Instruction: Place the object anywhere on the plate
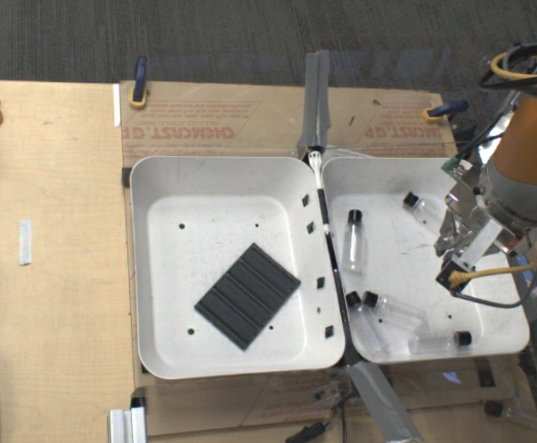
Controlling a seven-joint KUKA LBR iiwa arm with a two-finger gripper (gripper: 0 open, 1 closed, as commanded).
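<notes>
Closest to the lens, a clear plastic vial with a black cap (439,341) lies on its side along the near wall of the right white bin (393,261), probably because round things roll to a wall. A second vial (390,311) lies just beyond it. A third vial (353,240) lies lengthwise beside the divider, and a fourth vial (417,204) sits toward the far side. All four lie flat and scattered, so any one could serve as the object (the task does not say which).

Across the divider, a dark ribbed rectangular plate (248,295) lies flat and askew on the floor of the left white bin (172,247), with nothing on it. None of the vials has reached it yet, so I judge the task barely begun.

Reaching in from the right, the gripper (460,232) hangs over the right side of the right bin, between the fourth vial and the near one and apart from both. No vial is visible in its grasp, and I cannot tell whether it is spread or closed. Its place suggests it is lining up a pick, with the fourth vial the handiest.
</notes>
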